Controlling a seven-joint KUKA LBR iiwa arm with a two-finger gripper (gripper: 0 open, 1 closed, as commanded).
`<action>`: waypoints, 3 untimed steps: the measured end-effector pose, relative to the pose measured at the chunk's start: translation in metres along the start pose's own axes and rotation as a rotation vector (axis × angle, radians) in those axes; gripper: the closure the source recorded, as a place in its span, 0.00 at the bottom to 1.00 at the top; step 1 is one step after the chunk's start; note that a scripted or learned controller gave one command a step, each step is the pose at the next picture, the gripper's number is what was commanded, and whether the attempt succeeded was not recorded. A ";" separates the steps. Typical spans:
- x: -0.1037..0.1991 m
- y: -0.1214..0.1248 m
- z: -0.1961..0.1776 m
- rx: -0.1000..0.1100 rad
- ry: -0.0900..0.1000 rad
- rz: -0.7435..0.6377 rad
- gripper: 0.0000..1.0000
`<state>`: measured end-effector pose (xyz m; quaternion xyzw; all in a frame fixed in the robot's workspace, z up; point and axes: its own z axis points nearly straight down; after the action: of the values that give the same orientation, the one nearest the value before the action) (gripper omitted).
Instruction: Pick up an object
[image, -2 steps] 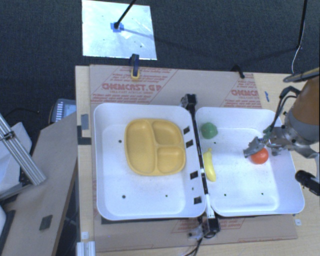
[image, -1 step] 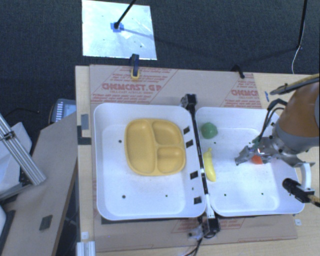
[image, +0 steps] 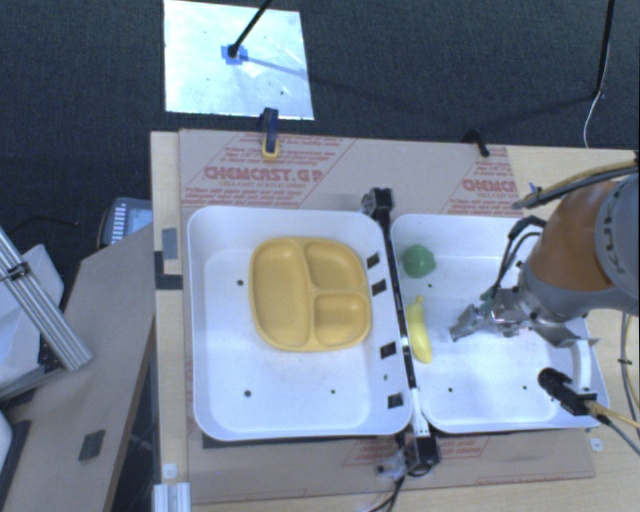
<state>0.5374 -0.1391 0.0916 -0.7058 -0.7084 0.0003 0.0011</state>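
Note:
In the right bin (image: 500, 405) a green ball (image: 418, 261) lies near the back left corner. A yellow banana (image: 420, 333) rests along the bin's left wall, in front of the ball. My gripper (image: 466, 325) hangs low over the middle of the right bin, a short way right of the banana, its metal fingers pointing left. Nothing shows between the fingers. The left bin (image: 225, 400) carries a yellow divided plate (image: 305, 293) with three compartments.
A black divider strip (image: 393, 310) runs between the two bins. The bins sit on a cardboard sheet (image: 330, 170) on the bench. A metal plate (image: 238, 60) lies behind the bench on dark carpet.

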 end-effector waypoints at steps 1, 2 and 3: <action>0.000 0.001 0.007 -0.002 -0.001 0.004 0.00; 0.000 0.001 -0.004 -0.005 -0.001 0.004 1.00; 0.004 -0.005 -0.062 -0.008 -0.002 0.000 1.00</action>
<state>0.5323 -0.1355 0.1540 -0.7059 -0.7083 -0.0016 -0.0023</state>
